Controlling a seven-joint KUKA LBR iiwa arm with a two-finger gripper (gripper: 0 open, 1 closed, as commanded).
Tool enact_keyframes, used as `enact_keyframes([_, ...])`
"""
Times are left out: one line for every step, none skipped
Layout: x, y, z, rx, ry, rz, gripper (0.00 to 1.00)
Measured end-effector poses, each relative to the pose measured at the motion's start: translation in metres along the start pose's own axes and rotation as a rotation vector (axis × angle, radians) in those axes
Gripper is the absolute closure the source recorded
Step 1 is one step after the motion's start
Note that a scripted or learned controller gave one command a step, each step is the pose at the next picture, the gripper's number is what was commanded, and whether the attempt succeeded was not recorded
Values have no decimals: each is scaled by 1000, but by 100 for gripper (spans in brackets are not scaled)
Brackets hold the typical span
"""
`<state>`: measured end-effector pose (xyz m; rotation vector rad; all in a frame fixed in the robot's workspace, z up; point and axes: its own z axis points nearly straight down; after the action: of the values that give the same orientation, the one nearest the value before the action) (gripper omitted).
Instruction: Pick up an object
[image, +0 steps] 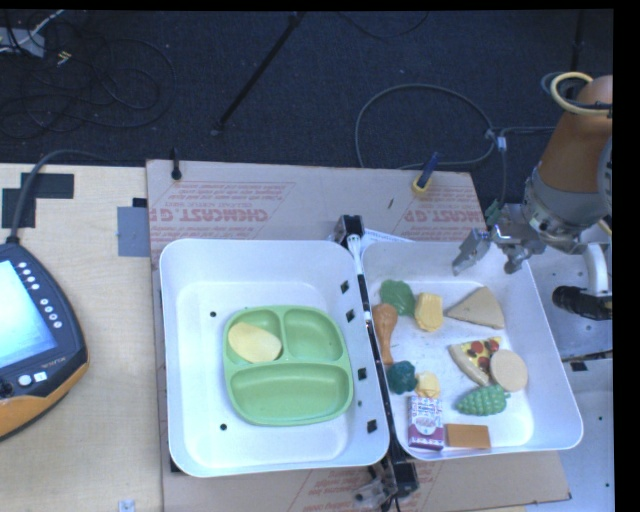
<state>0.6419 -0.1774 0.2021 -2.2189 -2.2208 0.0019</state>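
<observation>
My gripper (490, 255) hangs over the far right corner of the right bin (555, 395), its two fingers spread open with nothing between them. Below it lie toy foods: a tan cheese wedge (478, 308), a yellow piece (429, 311), green broccoli (397, 295), an orange cone (385, 325), a pizza slice (473, 357), a round biscuit (509, 370), green grapes (483, 401), a dark green piece (402, 376), a small carton (426, 421) and an orange block (467, 436). The cheese wedge is the nearest item to the fingers.
The left bin (185, 300) holds a green divided plate (288, 362) with a yellow piece (254, 343) in its upper left section. A handheld controller (30, 330) lies at the far left of the bench. Cables run across the dark floor behind.
</observation>
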Motion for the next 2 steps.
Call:
enact_keyframes([49,-53,118,1,1,3,0])
enact_keyframes([76,4,113,-8,-17,1,0])
